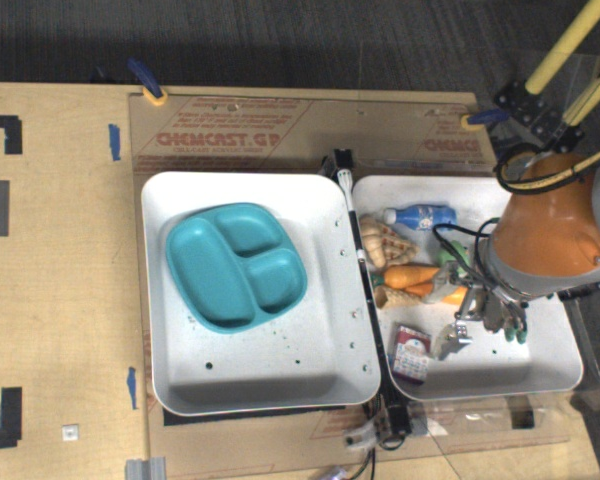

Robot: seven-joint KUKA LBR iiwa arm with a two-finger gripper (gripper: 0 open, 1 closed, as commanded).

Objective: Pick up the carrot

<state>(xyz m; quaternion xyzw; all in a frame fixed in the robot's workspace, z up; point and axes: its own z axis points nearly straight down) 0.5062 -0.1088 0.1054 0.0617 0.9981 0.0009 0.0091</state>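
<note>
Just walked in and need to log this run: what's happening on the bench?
The grey arm with the orange band reaches into the right white bin, its claw low beside an orange carrot among a clear plastic bottle with a blue label, a knobbly beige root and a small printed packet. The carrot lies in the bin, not gripped. A teal divided plate sits in the left white bin.

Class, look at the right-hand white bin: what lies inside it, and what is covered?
Inside the right bin lie a carrot, a water bottle, a beige knobbly item and a small packet. The arm covers the bin's right part, hiding whatever lies underneath.
</note>
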